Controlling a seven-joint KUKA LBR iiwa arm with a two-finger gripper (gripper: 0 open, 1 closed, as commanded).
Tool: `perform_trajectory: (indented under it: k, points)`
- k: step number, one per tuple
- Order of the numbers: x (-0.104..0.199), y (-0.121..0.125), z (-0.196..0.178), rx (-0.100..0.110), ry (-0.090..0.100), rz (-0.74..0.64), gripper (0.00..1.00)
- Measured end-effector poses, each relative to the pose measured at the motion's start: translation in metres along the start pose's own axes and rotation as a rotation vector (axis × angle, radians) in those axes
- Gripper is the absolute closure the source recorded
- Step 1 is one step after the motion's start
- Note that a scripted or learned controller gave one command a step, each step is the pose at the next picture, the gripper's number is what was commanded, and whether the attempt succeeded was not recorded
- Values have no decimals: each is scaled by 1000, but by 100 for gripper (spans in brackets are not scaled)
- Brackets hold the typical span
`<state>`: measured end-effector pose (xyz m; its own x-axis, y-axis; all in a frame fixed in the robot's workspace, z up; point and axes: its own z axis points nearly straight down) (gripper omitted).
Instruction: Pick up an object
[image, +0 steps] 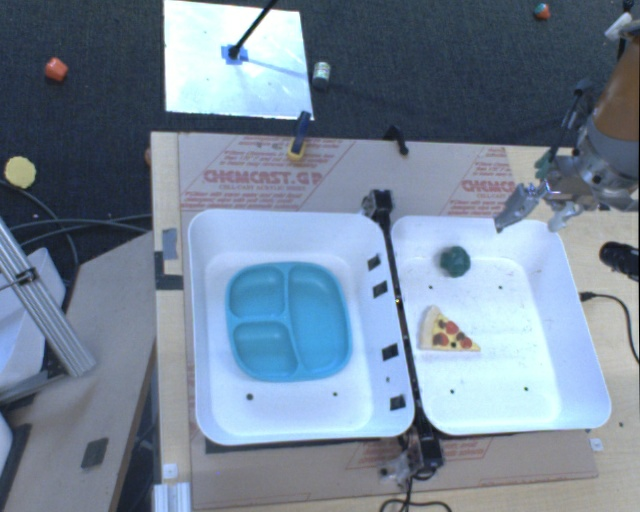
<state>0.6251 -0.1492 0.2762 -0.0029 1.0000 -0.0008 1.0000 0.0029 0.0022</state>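
I see the left bin (215, 250) carrying a blue tray (289, 322), the right bin (575, 330) a pizza slice (446, 331) and green ball (455, 261). My gripper (541, 207) hangs spread and empty above the far rim; I judge approach: next, descend onto the ball.

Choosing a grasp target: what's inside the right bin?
The right bin holds a dark green ball and a toy pizza slice, apart. Nothing visibly covers them.

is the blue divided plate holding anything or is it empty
Empty. All three compartments of the blue plate in the left bin show bare blue.
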Motion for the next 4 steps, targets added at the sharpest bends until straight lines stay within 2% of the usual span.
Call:
perform_trajectory:
  k: [1, 2, 3, 4]
  points:
    - [-21, 1, 182, 11, 2, 3, 0]
    - [66, -3, 193, 2, 5, -8, 0]
    - [34, -56, 192, 5, 1, 5, 0]
    - [50, -85, 192, 4, 2, 3, 0]
